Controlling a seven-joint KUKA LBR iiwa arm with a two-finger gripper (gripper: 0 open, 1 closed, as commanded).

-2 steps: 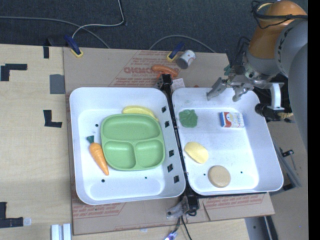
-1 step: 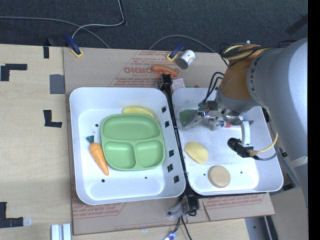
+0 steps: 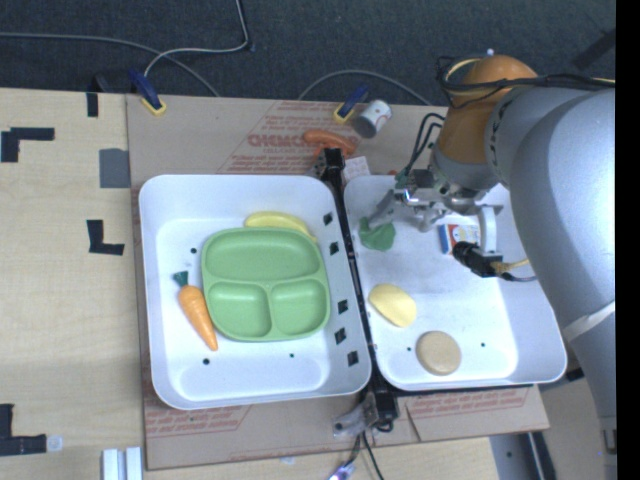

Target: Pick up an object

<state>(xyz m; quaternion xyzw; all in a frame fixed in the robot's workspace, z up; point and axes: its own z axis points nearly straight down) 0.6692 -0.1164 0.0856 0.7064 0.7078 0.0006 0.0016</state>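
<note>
My gripper is low in the right bin, near its back left corner. It hangs right over a small green object and seems to touch its top. Further forward in the same bin lie a yellow lemon-like piece and a round tan piece. The left bin holds a green divided plate. An orange carrot lies to the plate's left, and a pale yellow item sits behind it.
The arm's grey body covers the right bin's right side. On the cardboard behind the bins lie an orange sausage-shaped item and a small grey cylinder. The bins' shared wall runs just left of the gripper.
</note>
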